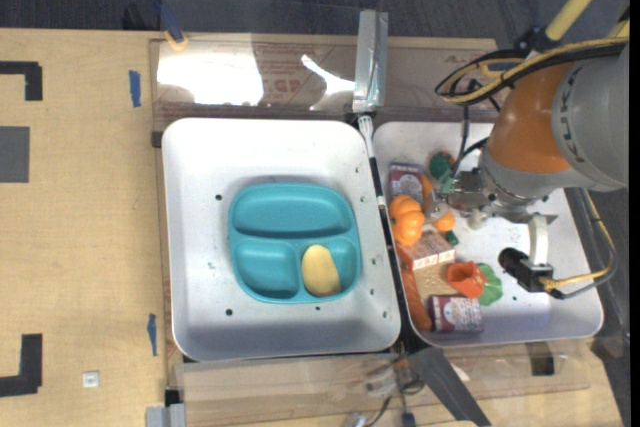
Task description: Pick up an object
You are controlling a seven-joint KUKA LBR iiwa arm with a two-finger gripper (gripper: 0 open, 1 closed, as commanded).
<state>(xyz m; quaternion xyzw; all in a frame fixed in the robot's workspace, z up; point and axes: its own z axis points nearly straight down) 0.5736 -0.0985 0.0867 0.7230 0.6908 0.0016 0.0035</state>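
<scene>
The tool (452, 200) is hanging over the right bin's (580, 315) clutter, grip state unclear, nothing visibly picked up.

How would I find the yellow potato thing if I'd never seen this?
Look in the left white bin. A teal tray sits in its middle, and the potato lies in the tray's lower right compartment. It is the tray's one pale yellow oval.

cam: single fixed view, above bench | facing: down at a slant, far edge of bench at top | range: mid, both white bins fully framed, left bin (190, 215) and right bin (580, 310) side by side | arm (570, 130) enters from right | overlap: n/a, single view
</scene>
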